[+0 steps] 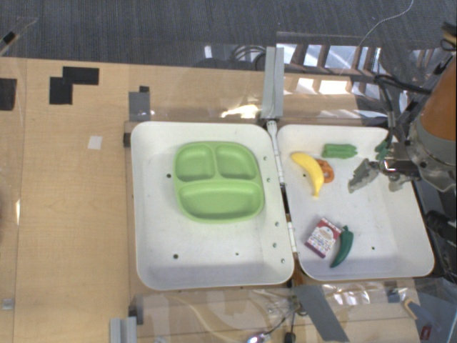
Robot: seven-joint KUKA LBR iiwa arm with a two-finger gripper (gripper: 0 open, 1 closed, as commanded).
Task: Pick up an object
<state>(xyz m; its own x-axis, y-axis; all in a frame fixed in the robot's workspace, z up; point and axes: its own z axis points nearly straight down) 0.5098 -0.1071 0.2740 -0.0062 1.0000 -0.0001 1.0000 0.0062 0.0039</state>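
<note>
My gripper [377,179] hangs over the right side of the right bin [400,256], its fingers open with nothing between them. To its left lies a yellow banana [309,171], resting against a small orange-red piece [327,170]. A light green block [338,151] sits just behind them, near the bin's far wall. Toward the front of the bin a red and white box [323,236] lies beside a dark green pepper [343,247]. The gripper touches none of these.
The left bin [153,249] holds a green divided plate [218,181]. A metal divider [280,184] runs between the two bins. Cables and a frame stand behind the right bin, next to the arm [435,131].
</note>
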